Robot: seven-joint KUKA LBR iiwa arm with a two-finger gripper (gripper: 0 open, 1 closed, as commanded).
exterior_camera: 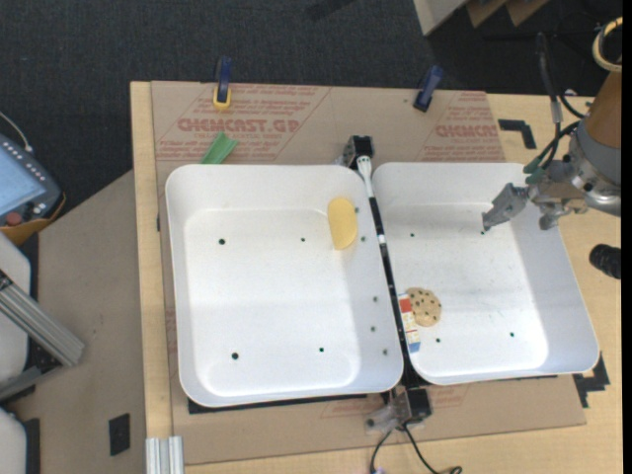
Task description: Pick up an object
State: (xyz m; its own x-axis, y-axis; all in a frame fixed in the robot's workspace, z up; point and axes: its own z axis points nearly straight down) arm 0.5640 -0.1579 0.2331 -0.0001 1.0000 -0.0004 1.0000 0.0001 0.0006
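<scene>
Camera view looks down on a cardboard sheet (296,117) that carries two white bins side by side. The arm (602,136) enters at 3 o'clock and is cut off by the picture edge, so mainly its wrist and the gripper (518,205) can be seen. The gripper is over the right bin (553,294), in the bin's 1 o'clock part. One grey finger (502,208) points toward 8 o'clock; the other finger (549,215) is shorter in the picture and partly hidden under the wrist. The two fingers stand clearly apart, so the gripper is spread wide, and nothing is between them. Whether the tips touch the bin floor I cannot tell from this angle.

A round cookie (425,306) with dark spots lies in the right bin at about 8 o'clock of that bin, near the wall shared with the other bin. Just beside it, at 7 o'clock, is a small flat thing (410,330) in white, red and blue, too small to read. It is well apart from the gripper.

A yellow oval object (343,223) lies in the left bin (197,294), at 2 o'clock of that bin, near the dividing wall. Its exact kind is hard to make out.

On the cardboard, a green piece (219,149) lies at 11 o'clock of the left bin, and two clamps (223,85) hold the far edge.
</scene>
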